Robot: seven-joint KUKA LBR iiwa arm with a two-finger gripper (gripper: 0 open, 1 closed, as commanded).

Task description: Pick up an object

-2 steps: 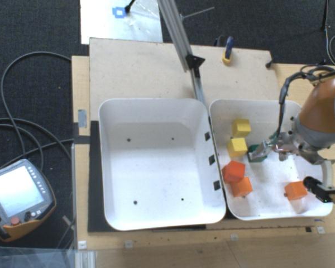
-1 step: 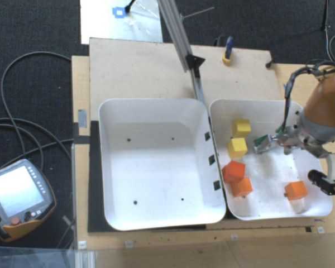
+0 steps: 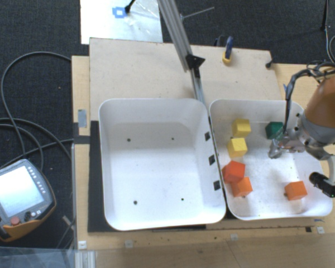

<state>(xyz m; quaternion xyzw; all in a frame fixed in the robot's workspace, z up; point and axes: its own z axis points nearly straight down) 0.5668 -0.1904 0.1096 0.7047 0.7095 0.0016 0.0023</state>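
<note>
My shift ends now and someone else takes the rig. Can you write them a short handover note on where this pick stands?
Gripper: low in the right bin, just below the green block; nothing shows between its fingers, and whether they are open or shut cannot be told.
Objects, all in the right bin: two yellow blocks near the divider, a red block and an orange block below them, another orange block at the lower right, and the green block near the back.
Done: the arm is down in the bin.
Left: grasp a block and lift it. The green one looks nearest.
</note>
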